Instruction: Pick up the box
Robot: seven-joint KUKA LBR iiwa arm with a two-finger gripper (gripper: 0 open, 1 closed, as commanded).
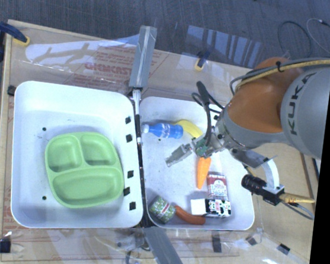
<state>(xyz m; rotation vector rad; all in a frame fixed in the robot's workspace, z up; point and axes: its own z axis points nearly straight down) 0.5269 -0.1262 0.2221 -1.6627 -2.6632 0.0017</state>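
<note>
1. The arm (275, 106) reached in from the right over the right bin (155, 112), its grey and orange bulk covering that bin's far right corner and part of its right wall.
2. The gripper (181, 153) hung low over the middle of the right bin, a grey fingertip pointing left; whether the jaws were apart or together could not be told, since they merged into one blurred shape, and nothing could be seen between them.
3. The box (216, 185), red and white, lay near the bin's right wall, well apart from the gripper tip and just right of the carrot (202, 172); its print was too small to read.
4. A second small carton (212, 208) with dark patterning lay just below the box, touching or nearly so.
5. The banana (189, 127) was partly hidden behind the wrist; the blue bottle (164, 131) lay to its left.
6. A round tin (160, 208) and a red sausage-like thing (187, 216) sat at the near wall, the latter's nature unclear.
7. The left bin (31, 100) held a green divided plate (84, 169).
8. The table (72, 57) was covered by glossy plastic sheet.
</note>
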